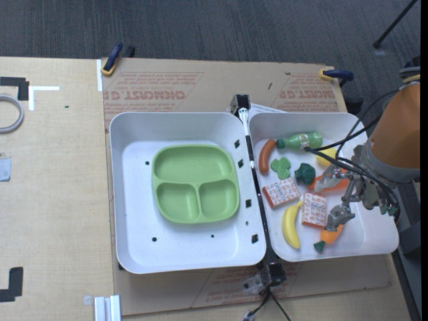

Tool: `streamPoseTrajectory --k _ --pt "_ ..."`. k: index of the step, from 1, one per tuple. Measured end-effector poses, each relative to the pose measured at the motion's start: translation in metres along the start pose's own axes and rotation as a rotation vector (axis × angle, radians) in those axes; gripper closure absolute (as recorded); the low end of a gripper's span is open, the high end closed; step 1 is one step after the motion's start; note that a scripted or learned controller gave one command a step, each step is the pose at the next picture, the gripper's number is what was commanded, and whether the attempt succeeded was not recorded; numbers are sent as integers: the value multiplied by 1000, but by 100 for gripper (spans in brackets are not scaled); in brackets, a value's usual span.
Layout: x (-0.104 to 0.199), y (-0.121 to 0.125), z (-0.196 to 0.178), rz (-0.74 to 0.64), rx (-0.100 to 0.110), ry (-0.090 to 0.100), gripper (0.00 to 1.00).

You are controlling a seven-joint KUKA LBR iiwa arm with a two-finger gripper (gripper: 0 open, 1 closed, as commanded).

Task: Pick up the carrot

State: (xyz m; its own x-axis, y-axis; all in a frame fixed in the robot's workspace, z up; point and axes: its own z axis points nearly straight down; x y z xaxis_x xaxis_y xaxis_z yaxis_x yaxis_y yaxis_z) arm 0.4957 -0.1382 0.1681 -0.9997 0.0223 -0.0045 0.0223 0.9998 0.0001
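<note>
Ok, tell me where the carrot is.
The small orange carrot lies at the right bin's near edge, right of the yellow banana, under the pincer.

A cardboard-covered bench [67,199] bears two white bins, left [124,199] and right [374,243], touching.

A single fixed camera looks down on the bench from above at a slant, far enough back to take in both white bins whole: the left bin [127,199] with a green divided plate [196,183], and the right bin [374,236] beside it. The cardboard sheet [167,89] beneath them, wooden benchtop [53,199] at left and dark floor [234,19] along the top edge also fall in frame; the arm [400,136] enters from the right
</note>
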Motion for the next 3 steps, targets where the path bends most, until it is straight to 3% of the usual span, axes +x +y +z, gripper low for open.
streamPoseTrajectory --k 1,2,3 --pt "18 17 4 20 -1 2 0" --pt "-51 23 -69 70 0 2 0" --pt "-2 2 -28 101 0 2 0"
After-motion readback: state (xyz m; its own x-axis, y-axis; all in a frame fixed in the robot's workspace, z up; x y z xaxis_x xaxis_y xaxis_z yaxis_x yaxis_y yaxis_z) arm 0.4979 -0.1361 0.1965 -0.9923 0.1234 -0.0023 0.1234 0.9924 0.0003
